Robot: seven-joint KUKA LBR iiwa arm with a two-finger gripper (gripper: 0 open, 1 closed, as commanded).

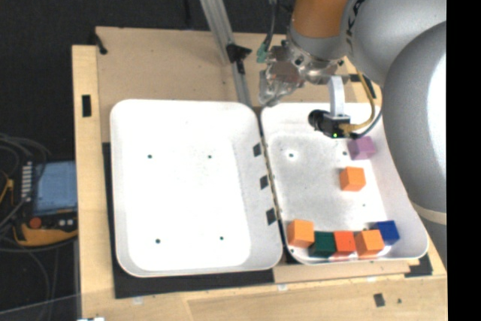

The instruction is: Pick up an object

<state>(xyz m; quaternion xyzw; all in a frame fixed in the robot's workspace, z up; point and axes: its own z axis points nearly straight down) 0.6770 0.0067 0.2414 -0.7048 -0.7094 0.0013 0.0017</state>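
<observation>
Camera view from above: the grey arm with its orange band comes in from the upper right, and the two-finger metal gripper sits at the top centre of the frame, right over the far edge where the two bins meet. Honestly can't tell what state the claw is in, it's just a blurry metallic lump from here.

All the blocks sit in the right-hand shallow white bin. A small purple cube lies near its right side, with an orange cube just below it. Along the bottom edge there's a row: another orange block, a dark green block, two more orange ones, then a blue cube. The left-hand white bin fills the middle left.
</observation>
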